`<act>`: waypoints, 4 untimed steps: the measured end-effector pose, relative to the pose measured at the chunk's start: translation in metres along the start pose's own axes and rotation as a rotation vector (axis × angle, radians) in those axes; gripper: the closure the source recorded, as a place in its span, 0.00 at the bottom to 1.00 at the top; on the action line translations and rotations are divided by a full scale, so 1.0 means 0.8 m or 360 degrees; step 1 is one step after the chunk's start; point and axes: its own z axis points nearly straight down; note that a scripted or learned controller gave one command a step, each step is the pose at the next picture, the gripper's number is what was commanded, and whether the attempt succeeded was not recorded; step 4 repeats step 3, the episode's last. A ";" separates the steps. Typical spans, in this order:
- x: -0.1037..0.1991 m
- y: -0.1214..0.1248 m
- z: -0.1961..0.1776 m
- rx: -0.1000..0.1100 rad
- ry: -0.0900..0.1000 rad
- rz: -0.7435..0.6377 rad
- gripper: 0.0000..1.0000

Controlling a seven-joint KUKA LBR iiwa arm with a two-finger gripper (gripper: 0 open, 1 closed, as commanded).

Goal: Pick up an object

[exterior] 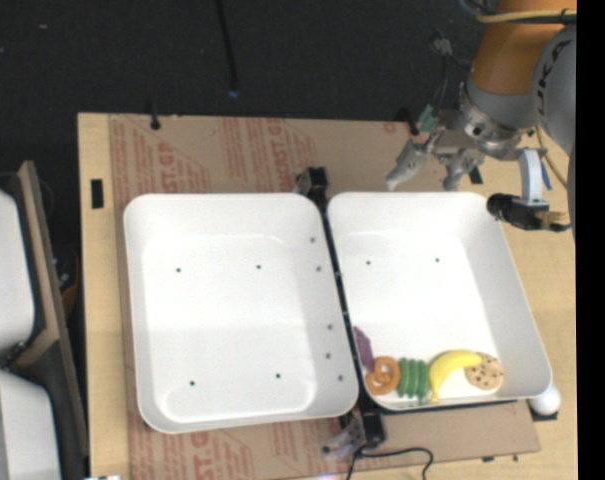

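Observation:
Several small toy items lie along the near edge of the right bin [482,258]: a purple piece [363,345], an orange ring [383,375], a green ribbed item [414,378], a yellow banana [450,364] and a round cookie [484,373]. My gripper [428,175] hangs above the far rim of the right bin, well away from those items. Its two fingers are spread apart with nothing between them.
The left bin [232,308] sits beside the right one, joined by a black clamp [313,181] at the far seam. Brown cardboard [222,153] covers the bench behind the bins. A black part [517,211] juts in by the right bin's far right corner.

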 end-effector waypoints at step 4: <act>-0.097 -0.210 0.200 0.0002 -0.0003 0.0010 0.00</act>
